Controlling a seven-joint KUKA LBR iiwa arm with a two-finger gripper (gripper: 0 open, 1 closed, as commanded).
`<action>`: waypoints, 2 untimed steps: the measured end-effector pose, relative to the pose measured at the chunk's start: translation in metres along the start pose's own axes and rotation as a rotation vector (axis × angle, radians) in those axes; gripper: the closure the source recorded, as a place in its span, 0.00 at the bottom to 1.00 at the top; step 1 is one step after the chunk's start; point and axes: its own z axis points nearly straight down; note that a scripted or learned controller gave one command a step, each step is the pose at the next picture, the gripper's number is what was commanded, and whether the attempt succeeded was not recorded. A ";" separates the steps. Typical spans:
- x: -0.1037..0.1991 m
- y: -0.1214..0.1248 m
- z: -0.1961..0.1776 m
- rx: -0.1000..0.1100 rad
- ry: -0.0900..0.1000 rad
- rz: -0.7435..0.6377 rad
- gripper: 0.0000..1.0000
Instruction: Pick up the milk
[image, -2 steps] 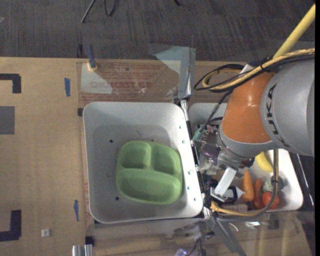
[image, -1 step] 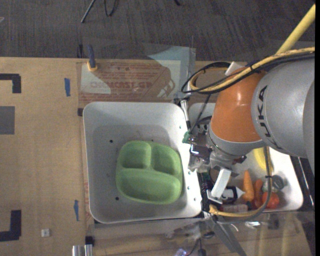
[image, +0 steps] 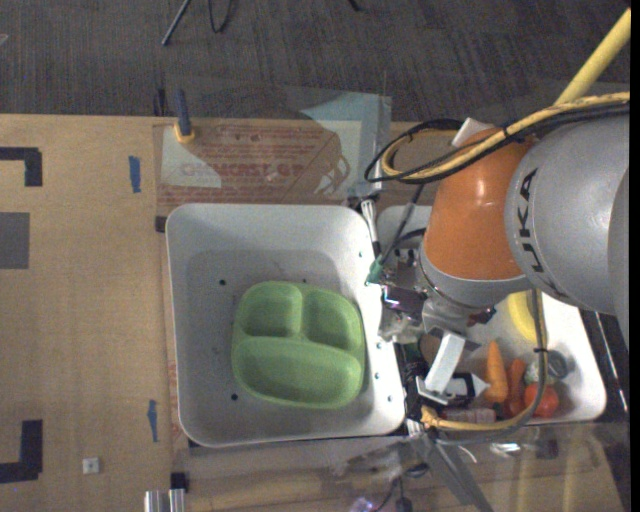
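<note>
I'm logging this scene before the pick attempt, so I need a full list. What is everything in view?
bench: one, tan, under both bins
left bin: one, white, mid-bench
divided plate: one, green, inside the left bin
right bin: one, white, beside the left bin, mostly covered by the arm
yellow item: one, in the right bin, partly hidden
orange and red pieces: several, near corner of the right bin
printed sheet: one, clear with red print, on the bench beyond the left bin
blue tape strips: at least two, on the bench
arm: one, grey with orange band, over the right bin
</note>
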 end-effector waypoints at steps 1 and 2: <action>0.000 0.001 -0.007 0.004 -0.004 0.001 1.00; 0.057 -0.017 0.003 -0.002 0.002 -0.407 1.00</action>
